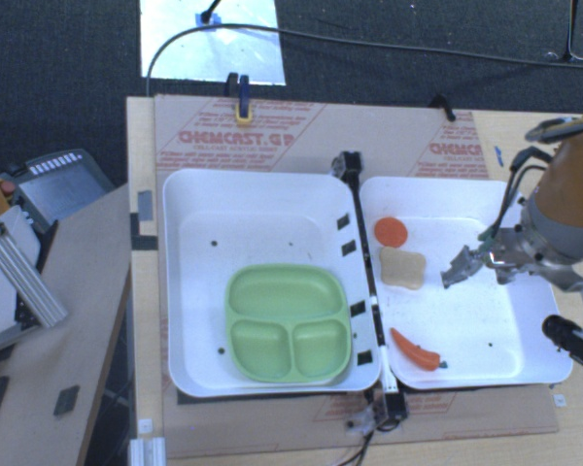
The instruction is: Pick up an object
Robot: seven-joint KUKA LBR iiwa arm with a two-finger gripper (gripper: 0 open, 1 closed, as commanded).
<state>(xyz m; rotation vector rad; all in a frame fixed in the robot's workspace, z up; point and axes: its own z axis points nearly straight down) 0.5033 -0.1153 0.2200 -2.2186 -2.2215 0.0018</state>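
The right bin (pixel 496 338) holds three small objects. An orange round disc (pixel 391 231) lies near its upper left. Just below the disc rests a beige bread-like slice (pixel 403 268). A red-orange carrot-shaped piece (pixel 415 349) lies near the bin's front left. My gripper (pixel 459 268) hangs over the middle of the right bin, pointing left, a short way to the right of the beige slice. Nothing shows between its fingers.
The left bin (pixel 194 260) carries a green divided plate (pixel 289 321) at its front right. A black clip strip (pixel 360 260) runs along the seam between the bins. A grey side table (pixel 49 289) stands to the left of the bench.
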